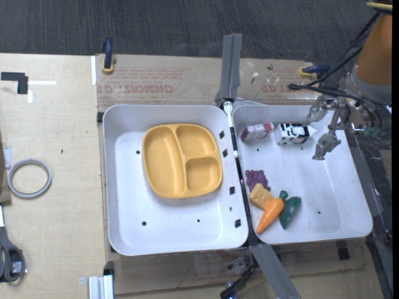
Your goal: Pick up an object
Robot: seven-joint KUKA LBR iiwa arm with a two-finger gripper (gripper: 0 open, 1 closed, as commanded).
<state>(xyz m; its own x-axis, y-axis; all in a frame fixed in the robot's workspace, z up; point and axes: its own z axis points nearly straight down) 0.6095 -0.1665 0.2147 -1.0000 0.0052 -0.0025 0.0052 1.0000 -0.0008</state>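
The bench [50, 229] is pale wood on the left, with a brown cardboard sheet [162, 80] under the far edge of the bins; it carries printed lettering seen upside down and mirrored, too faint to read.

Two white bins sit side by side. The left bin [124, 229] holds a yellow divided plate [182, 161] with three compartments, lying slightly toward 11 o'clock of the bin's centre. The right bin [336, 217] holds the small objects.

The arm [377, 55] comes in at 2 o'clock of the view, its orange band above a grey wrist. The gripper [325, 145] hangs over the right bin's 1 o'clock corner, its fingers slightly apart with nothing between them.

At the right bin's 6 to 7 o'clock lie an orange toy carrot [269, 215], a dark green piece [290, 209] touching it, and a yellow wedge [260, 196] just beside. A purple grape cluster [256, 179] lies at 9 o'clock. At 11 to 12 o'clock are a small pink-labelled can [257, 131], its label unreadable, and a black-and-white toy [292, 132] just beside the gripper.

On the bench at 9 o'clock of the view lies a grey tape ring [28, 178]; scissors [10, 260] lie at 8 o'clock.
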